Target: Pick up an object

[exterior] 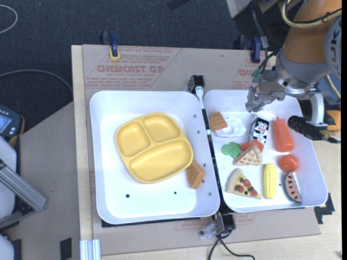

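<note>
So the grey two-finger gripper (257,105) is hovering near the right white bin's (314,167) back edge, can't tell its state; probably aiming at the small black-and-white milk carton (261,130) just below, should be dropping straight down

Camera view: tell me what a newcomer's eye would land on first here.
The yellow divided plate dominates the left bin. Next comes the bright cluster of toy foods in the right bin: a pizza slice, corn cob, watermelon wedge, tomato and others. Over that bin's far edge hangs the gripper of the grey and orange arm.
</note>
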Robot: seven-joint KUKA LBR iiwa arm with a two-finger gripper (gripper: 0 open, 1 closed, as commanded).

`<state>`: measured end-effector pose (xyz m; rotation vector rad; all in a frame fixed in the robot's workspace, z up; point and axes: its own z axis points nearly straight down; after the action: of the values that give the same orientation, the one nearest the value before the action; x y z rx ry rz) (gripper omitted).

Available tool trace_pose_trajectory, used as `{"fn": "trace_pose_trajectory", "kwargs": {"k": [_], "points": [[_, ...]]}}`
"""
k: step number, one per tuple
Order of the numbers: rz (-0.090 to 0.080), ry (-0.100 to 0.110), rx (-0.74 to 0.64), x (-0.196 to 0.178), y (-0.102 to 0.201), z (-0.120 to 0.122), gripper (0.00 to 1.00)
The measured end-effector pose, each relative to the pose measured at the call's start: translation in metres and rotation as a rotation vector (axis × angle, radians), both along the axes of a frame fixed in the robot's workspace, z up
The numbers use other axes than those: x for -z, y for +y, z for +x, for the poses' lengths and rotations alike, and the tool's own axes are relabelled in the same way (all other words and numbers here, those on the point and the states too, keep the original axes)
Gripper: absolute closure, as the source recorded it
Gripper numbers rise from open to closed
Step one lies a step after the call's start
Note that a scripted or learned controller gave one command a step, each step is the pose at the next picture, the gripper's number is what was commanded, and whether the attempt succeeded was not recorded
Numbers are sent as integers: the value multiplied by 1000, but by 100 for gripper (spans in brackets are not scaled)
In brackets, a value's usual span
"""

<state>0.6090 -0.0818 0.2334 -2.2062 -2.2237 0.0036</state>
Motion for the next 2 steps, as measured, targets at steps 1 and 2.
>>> {"fn": "trace_pose_trajectory", "kwargs": {"k": [1, 2], "points": [[-1, 2, 1, 54, 54, 19, 100], [0, 0, -2, 50, 138, -19, 100]]}}
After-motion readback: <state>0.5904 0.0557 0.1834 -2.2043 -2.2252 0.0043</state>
